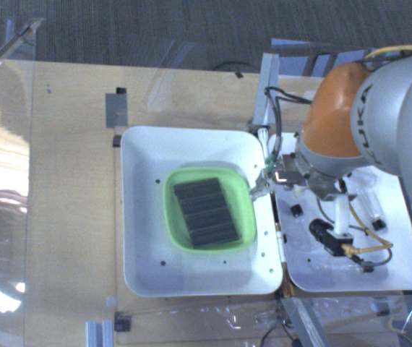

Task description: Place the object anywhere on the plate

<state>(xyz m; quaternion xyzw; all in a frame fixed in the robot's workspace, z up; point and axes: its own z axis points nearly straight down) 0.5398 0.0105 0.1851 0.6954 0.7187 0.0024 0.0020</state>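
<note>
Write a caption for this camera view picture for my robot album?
Dark ridged block lies on a green plate in the left white bin, robot arm over the right bin.

A lime-green plate [243, 226] carries a dark grey ribbed block [205, 212] inside a white bin [141, 215]; the second bin [401, 262] is white too, the bench [61, 215] pale wood, the arm [379, 114] grey with an orange band

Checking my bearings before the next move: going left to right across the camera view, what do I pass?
Bare wooden bench → left white bin → green plate with the dark ridged object lying on it → orange-banded arm → right white bin.
</note>
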